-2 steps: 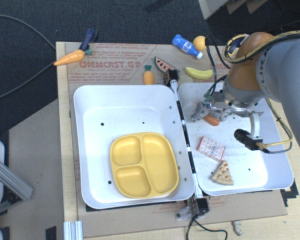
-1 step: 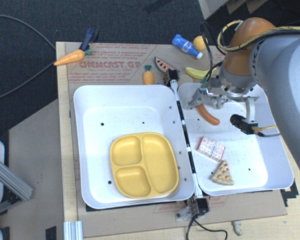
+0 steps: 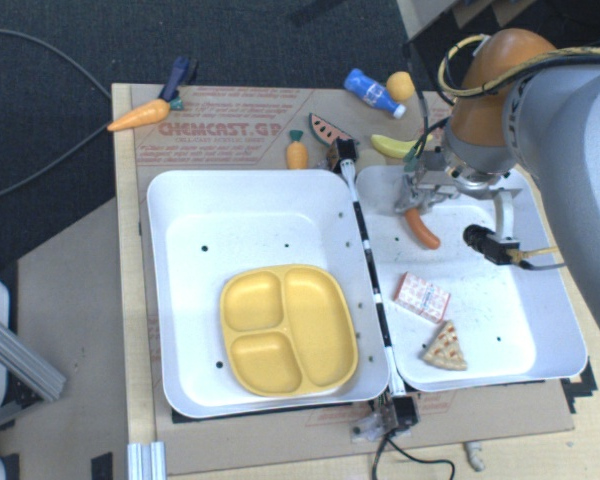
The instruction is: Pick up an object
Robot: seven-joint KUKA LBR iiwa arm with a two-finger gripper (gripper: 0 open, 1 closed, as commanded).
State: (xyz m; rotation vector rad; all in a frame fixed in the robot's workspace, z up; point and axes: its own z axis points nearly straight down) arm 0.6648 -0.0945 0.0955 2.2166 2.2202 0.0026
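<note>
In the right bin (image 3: 540, 353) lie an orange-red sausage (image 3: 423, 231), a pink and white checked packet (image 3: 421, 296) and a pizza slice (image 3: 444, 349). My gripper (image 3: 417, 196) hangs low over the bin's far left corner, right at the sausage's upper end. From this angle I cannot make out whether it touches the sausage. The grey arm with its orange band (image 3: 500, 68) comes in from the right and covers the bin's far right side.
The left bin (image 3: 180, 268) holds a yellow divided plate (image 3: 288, 326). Behind the bins lie a carrot (image 3: 140, 116), a small orange toy (image 3: 297, 154), a watermelon slice (image 3: 327, 128), a blue bottle (image 3: 373, 92), a lemon (image 3: 401, 86) and a banana (image 3: 392, 146). A black part (image 3: 490, 243) juts out over the right bin.
</note>
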